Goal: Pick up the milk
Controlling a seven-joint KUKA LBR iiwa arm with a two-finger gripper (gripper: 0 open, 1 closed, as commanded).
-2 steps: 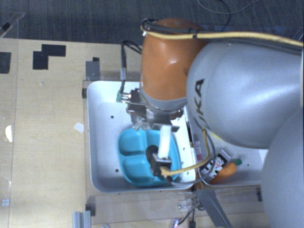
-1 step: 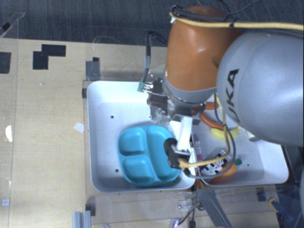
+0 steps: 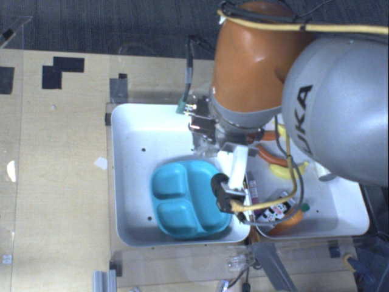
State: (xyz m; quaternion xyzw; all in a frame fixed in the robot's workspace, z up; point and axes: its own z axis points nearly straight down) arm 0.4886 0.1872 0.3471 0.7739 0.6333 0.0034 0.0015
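Grey and orange, the arm [image 3: 316,96] bulks over the seam between the bins and hides much of the right bin [image 3: 349,221]. Its gripper [image 3: 209,143] hangs low over the left bin [image 3: 130,163], at the far edge of a blue compartment tray [image 3: 182,199]. Whether it is spread or closed cannot be told. What I take for the milk [image 3: 276,210], a small white thing with black patches, lies in the right bin by its near wall, beside an orange item [image 3: 285,222]. Nothing looks grasped, so the pick seems wholly ahead.
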